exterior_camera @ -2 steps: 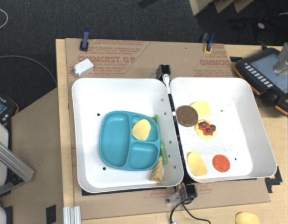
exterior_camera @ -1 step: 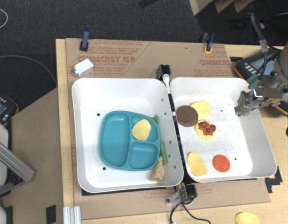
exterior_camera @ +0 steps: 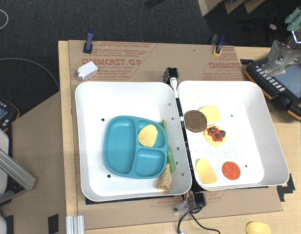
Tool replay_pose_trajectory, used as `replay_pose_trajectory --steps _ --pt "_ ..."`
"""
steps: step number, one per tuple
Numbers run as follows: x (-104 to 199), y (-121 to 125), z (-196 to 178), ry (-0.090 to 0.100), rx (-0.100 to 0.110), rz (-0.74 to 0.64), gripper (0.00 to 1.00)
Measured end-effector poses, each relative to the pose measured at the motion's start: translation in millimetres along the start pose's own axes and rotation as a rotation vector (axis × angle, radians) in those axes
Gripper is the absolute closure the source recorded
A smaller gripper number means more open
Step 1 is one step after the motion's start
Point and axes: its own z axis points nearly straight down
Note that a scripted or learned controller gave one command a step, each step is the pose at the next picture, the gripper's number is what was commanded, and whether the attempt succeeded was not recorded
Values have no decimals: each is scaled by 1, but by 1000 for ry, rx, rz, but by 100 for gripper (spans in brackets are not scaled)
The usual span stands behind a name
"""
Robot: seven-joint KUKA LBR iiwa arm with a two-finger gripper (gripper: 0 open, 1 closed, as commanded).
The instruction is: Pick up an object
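While the brown disc (exterior_camera: 194, 121) lies in its bin (exterior_camera: 252, 96), nothing is lifted yet; I cannot tell the claw's state.

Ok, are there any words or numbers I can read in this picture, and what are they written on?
"CAMCAST. G P", roughly, in red on the cardboard sheet under the bins, upper left; letters blurred, so uncertain.
Red print on the cardboard, upper right, above the right bin: too faint to read.
Small lines above both prints: too small.

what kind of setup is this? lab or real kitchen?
Likely a robotics lab bench, not a kitchen: two shallow white bins clamped on a cardboard sheet, toy food and a blue divided plastic plate, and a handheld controller pendant nearby.
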Motion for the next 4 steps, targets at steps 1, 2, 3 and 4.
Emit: replay_pose_trajectory --steps 1,2,3,4 --pt "20 -4 140 0 34 6 100" --pt "131 7 69 3 11 -4 100" --pt "119 -5 184 -3 34 9 100" --pt "147 -1 93 3 10 2 100"
